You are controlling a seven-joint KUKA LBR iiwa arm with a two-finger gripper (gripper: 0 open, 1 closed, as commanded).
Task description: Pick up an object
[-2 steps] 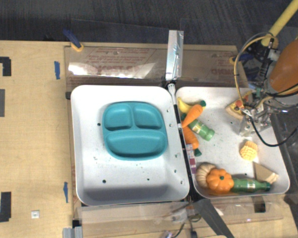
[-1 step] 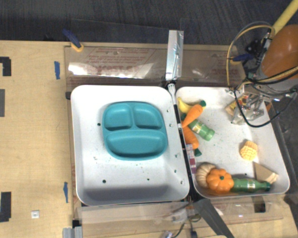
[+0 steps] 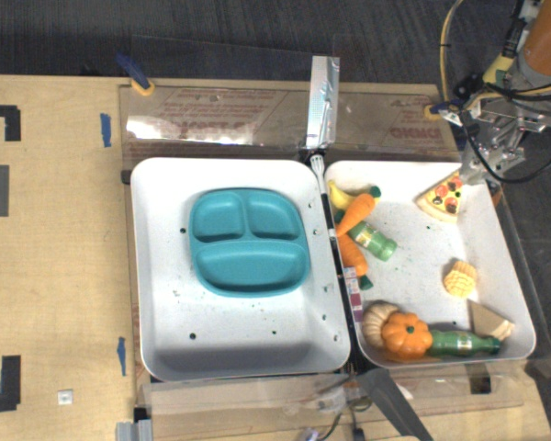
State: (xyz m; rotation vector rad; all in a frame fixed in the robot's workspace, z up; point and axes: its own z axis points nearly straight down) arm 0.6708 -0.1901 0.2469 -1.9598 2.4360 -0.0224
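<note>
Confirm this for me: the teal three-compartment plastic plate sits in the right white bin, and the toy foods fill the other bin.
Wrong bin. The camera view shows the teal three-compartment plastic plate in the left white bin; the toy foods, like the orange pumpkin, lie in the right white bin.

Arm (image 3: 538,26) showed orange band, grey metal wrist; yellow and black cables (image 3: 461,18) looped beside it; gripper (image 3: 489,154) thin, silver-grey metal.

Tan bench (image 3: 55,246) with 2 white bins side by side: left bin (image 3: 156,246), right bin (image 3: 496,246).
</note>
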